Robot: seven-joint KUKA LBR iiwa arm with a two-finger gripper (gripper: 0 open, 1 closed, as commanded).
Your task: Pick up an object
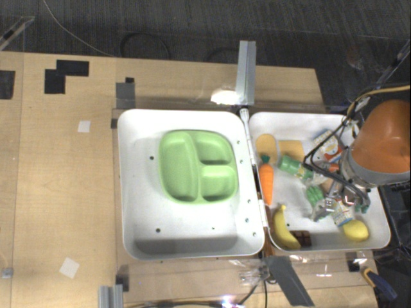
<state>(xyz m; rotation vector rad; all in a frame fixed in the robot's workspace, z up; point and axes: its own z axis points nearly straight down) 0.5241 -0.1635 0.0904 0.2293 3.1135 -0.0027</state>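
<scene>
Gripper (335, 203) fingers were lost in clutter under the orange-banded wrist, so whether they stood wide, narrow or around anything could not be told. By my reading, the arm was at the reaching step, low over the right bin (383, 236) with no object seen lifted.

From the left: the left bin (131, 172) carried a green divided tray (196, 165), well apart from the arm. In the right bin, a carrot (266, 181) lay along the near wall with a banana (284, 226) below it, then a green bottle (292, 167), and a lemon (355, 230) just beside the gripper.

Any of these could serve as the pick; the lemon seemed nearest. Next would come a clean closing on one item and a straight lift. Crowded small pieces round the tool and loose cables by the wrist could spoil the grasp.
</scene>
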